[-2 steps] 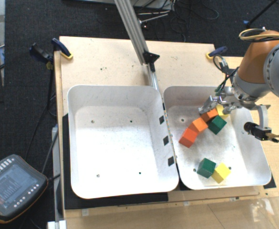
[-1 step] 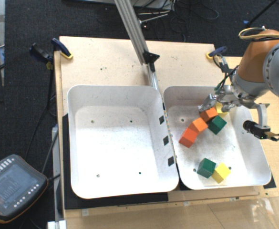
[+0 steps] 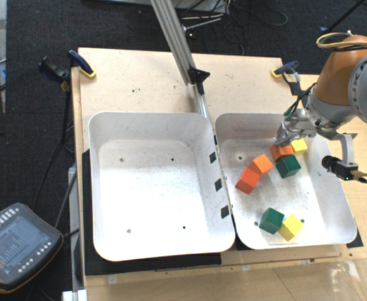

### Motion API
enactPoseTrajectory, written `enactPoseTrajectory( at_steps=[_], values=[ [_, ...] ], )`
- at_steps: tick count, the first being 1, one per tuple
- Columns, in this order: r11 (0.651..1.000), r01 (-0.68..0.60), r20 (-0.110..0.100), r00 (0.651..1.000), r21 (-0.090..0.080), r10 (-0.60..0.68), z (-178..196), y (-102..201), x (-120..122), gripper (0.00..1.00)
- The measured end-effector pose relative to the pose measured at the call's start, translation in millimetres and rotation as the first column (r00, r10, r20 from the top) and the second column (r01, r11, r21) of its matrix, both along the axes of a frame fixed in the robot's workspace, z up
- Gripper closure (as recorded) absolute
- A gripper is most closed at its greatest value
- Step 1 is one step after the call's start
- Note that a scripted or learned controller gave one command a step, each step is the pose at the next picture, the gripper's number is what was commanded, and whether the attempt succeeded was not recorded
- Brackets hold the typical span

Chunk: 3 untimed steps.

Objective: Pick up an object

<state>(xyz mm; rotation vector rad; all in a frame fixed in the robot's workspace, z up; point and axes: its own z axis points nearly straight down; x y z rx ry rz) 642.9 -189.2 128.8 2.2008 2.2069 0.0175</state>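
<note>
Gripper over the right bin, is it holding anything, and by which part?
Cannot be told: the gripper sits down among the small orange block, yellow block and dark green block, its tips hidden.

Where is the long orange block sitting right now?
The long orange block lies in the right-hand bin, near its middle. It sits just left of a green cube, with the pincer a little beyond, up and to the right.
</note>
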Motion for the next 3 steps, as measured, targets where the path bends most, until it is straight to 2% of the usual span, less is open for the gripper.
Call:
enactPoseTrajectory(
  at_steps=[1,3],
  values=[
    [1.0,0.001,-0.019,1.0,0.007,-0.001,43.9,-3.5,2.4,1.0],
    [1.0,0.0,-0.017,1.0,0.006,0.0,143.2,-7.2,9.7,1.0]
  ],
)
